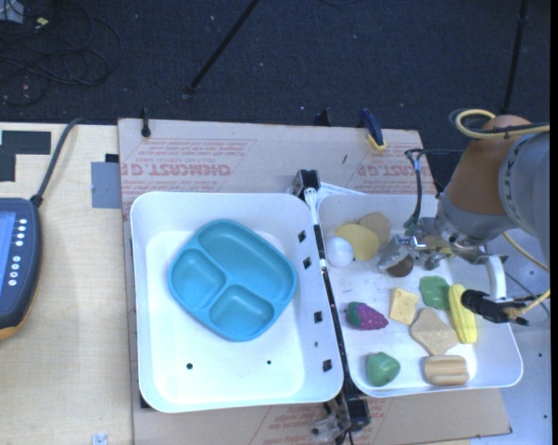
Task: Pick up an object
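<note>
My gripper (398, 254) is low in the right bin (511, 364), near its upper middle, with the grey arm and its orange band (483, 170) rising behind it to the right. Directly beneath the gripper lies a small brown object (400, 268); whether it is touching the object is not clear. Just to the left are a yellow round item (358, 241), a tan item (377, 222) and a white ball (339, 251). Nearer the front lie purple grapes (365, 317), a cheese slice (404, 306), a green piece (435, 291), a yellow corn cob (462, 313), toast (434, 332), a green pepper (383, 369) and a bread roll (446, 370).
The left bin (154, 369) holds a blue divided plate (233, 279). A black divider with clips (318, 286) runs between the bins. A tablet-like pendant (6, 262) lies on the bench at far left. Cables hang by the arm at the right.
</note>
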